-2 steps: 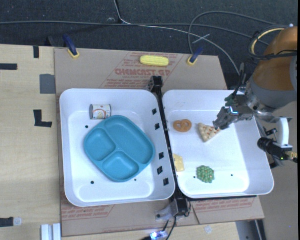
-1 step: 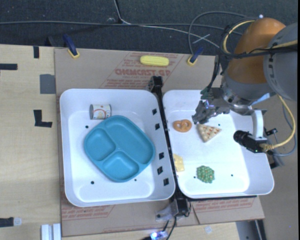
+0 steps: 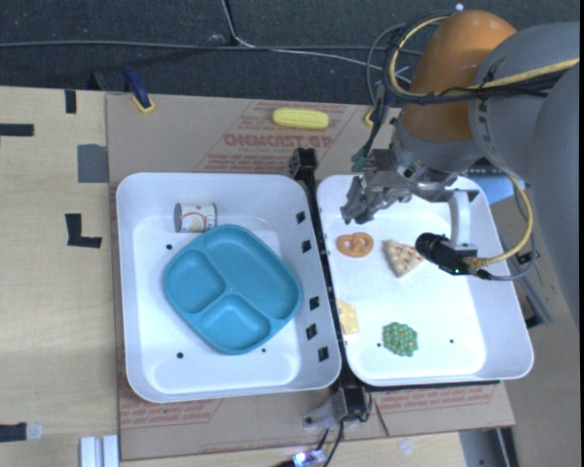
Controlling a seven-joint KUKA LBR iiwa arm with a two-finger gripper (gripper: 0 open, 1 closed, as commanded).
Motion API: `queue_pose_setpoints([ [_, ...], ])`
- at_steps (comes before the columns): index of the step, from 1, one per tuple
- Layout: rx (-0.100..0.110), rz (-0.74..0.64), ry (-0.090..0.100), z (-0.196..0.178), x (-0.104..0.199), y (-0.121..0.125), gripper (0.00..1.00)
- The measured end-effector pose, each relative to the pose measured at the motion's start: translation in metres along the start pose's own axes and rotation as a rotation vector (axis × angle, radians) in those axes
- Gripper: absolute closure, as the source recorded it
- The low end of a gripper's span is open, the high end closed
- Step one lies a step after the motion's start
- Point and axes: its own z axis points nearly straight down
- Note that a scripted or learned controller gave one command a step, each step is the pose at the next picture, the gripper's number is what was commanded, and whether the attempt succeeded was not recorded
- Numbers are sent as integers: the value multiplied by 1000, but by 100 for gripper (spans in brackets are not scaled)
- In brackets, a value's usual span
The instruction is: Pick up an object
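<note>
Brown and ring-shaped, the pretzel (image 3: 354, 245) lies flat in the right bin (image 3: 487, 358), near its left wall and just below the end effector (image 3: 362, 205). You should expect it to be light and stiff, probably a plastic toy, and its low, rounded profile may let it slip or skate on the smooth white floor; a pinch across the outer ring, or across one loop, looks like your best hold. The pizza slice (image 3: 402, 258) sits just to its right, and the green piece (image 3: 400, 338) and the yellow cracker (image 3: 347, 316) lie lower in the same bin. Your arm reaches in from the right, its orange band (image 3: 457, 61) above the wrist and the wrist bent down toward the bin's upper left corner. You cannot tell from this view whether the dark end effector is parted or closed, and nothing can be seen in its grip.
</note>
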Motion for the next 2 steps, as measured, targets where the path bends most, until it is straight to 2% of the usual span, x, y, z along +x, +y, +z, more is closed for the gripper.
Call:
queue_pose_setpoints([
  [1,0,0,0,-6,53,19,100],
  [2,2,1,-2,12,98,40,100],
])
